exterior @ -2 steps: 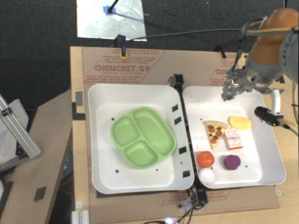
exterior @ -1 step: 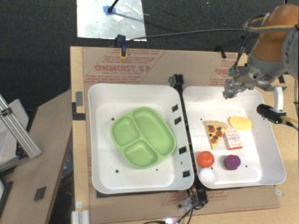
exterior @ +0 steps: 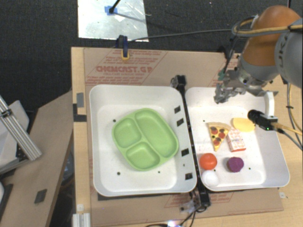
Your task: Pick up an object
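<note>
My gripper (exterior: pixel 222 96) hangs over the back of the right bin (exterior: pixel 272 171), with nothing visible between its fingers. Several toy foods lie in that bin in front of it: a pizza slice (exterior: pixel 217 135), a yellow piece (exterior: pixel 243 124), a red-and-white carton (exterior: pixel 236 140), an orange-red tomato (exterior: pixel 208 161), a purple ball (exterior: pixel 235 164) and a white egg (exterior: pixel 210 177). The pizza slice lies nearest, a little forward of the fingertips.
The left bin (exterior: pixel 102 174) holds a green divided plate (exterior: pixel 145 138). Black clips run along the divider (exterior: pixel 185 131) between the bins. A black sensor with cable (exterior: pixel 261 118) sticks over the right bin near the yellow piece. A blue clamp (exterior: pixel 123 45) sits at the bench's back edge.
</note>
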### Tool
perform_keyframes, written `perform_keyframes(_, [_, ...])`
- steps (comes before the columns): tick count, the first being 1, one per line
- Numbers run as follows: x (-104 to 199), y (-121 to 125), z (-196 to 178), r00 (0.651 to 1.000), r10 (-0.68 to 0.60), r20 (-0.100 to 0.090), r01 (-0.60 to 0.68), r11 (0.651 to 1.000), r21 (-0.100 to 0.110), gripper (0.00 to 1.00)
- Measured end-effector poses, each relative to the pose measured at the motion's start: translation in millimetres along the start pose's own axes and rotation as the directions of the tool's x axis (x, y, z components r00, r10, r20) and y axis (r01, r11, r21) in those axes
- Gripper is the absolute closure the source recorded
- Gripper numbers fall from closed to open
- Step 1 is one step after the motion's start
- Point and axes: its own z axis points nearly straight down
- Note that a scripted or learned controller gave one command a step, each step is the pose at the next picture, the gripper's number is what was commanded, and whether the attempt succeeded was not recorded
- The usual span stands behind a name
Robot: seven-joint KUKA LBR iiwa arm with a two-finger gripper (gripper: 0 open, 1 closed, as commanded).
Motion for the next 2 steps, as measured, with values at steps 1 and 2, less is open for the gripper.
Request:
perform_keyframes(1, [61,-16,-3,1.0,-0.001,0.0,0.001,1.0,0.002,1.0])
perform_keyframes(2, [118,-29,-13,1.0,-0.001,0.0,0.001,1.0,0.001,1.0])
